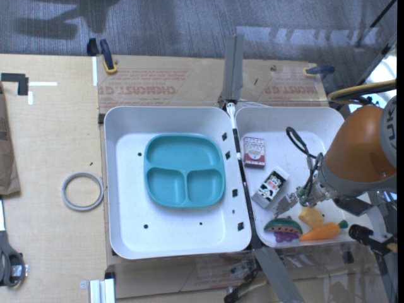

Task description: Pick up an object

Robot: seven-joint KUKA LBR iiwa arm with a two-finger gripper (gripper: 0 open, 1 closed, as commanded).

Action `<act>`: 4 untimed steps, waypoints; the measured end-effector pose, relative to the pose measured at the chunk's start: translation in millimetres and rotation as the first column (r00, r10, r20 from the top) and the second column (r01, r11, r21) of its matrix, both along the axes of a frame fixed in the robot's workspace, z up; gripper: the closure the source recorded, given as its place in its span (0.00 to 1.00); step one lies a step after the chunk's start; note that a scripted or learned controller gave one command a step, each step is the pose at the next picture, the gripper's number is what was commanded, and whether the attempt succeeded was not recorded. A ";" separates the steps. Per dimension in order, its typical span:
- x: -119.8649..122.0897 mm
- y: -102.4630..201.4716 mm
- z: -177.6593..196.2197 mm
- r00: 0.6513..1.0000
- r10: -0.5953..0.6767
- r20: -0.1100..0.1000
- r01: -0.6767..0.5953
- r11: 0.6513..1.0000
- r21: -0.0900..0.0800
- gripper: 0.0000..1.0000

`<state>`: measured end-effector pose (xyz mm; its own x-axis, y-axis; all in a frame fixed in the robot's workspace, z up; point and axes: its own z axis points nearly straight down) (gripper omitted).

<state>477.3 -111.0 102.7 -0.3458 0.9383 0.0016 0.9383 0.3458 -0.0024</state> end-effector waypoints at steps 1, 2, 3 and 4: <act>4.9 8.3 -13.2 1.000 -0.006 -0.002 0.006 1.000 0.001 0.00; 68.7 -6.4 -10.6 0.998 -0.070 0.000 0.070 0.998 -0.001 0.00; 160.7 -12.4 -12.5 1.000 0.013 0.000 -0.013 1.000 -0.002 0.00; 128.7 7.4 -11.1 0.997 0.082 0.003 -0.082 0.997 -0.001 0.00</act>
